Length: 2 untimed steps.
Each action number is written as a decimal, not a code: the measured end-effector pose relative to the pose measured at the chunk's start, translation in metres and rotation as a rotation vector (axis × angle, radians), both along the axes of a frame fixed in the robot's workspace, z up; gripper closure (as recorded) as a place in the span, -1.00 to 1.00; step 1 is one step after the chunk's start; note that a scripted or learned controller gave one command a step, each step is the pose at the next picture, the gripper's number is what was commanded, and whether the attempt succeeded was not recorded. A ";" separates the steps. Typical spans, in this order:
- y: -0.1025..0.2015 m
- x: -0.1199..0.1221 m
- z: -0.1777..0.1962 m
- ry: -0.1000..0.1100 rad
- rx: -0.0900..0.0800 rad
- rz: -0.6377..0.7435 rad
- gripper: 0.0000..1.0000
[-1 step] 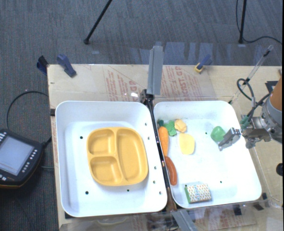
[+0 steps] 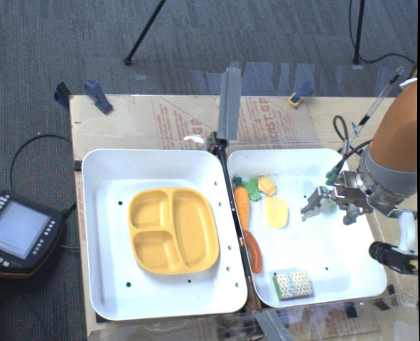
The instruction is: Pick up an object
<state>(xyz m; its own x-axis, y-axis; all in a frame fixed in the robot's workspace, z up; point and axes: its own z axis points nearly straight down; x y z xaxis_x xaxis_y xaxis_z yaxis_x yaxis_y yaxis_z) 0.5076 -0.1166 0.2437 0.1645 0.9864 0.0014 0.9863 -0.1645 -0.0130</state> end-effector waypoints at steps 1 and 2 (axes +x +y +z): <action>-0.017 -0.005 0.013 -0.007 -0.001 0.188 -1.00; 0.011 0.043 -0.095 0.005 0.006 0.302 -1.00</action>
